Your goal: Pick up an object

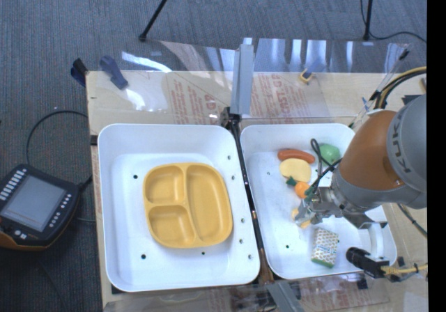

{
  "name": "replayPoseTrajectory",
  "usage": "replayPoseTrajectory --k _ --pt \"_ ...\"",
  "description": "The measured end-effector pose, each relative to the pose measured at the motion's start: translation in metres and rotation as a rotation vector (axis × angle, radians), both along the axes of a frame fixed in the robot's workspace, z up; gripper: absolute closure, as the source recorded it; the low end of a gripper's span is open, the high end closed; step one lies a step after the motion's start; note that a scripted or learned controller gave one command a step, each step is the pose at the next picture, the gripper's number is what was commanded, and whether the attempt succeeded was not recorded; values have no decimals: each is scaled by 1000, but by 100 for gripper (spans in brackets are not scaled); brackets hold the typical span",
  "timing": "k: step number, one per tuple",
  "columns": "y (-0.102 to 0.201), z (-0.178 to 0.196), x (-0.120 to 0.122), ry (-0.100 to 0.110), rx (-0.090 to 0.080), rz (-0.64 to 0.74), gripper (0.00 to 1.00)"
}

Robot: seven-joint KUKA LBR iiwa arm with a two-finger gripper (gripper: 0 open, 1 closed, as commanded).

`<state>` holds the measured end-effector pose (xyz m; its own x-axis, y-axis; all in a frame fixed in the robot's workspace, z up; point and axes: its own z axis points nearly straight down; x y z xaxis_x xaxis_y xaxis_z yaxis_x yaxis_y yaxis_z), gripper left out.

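Speckled green-and-white sponge block (325, 246) sits at the near edge of the right white bin (279, 258), just below the gripper (306, 214).
You've got the gripper low in that bin, beside a small orange piece (301, 189); finger state, cannot tell. Red sausage-shaped toy (296, 156), yellow chunk (295, 170) and green round toy (329, 153) cluster at the far side. Left white bin (118, 164) holds a yellow three-compartment plastic plate (187, 204).
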<state>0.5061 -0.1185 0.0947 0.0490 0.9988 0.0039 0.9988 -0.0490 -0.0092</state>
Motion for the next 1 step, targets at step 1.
replayPoseTrajectory --k 1 --pt "53 126 9 -14 -3 -86 100"
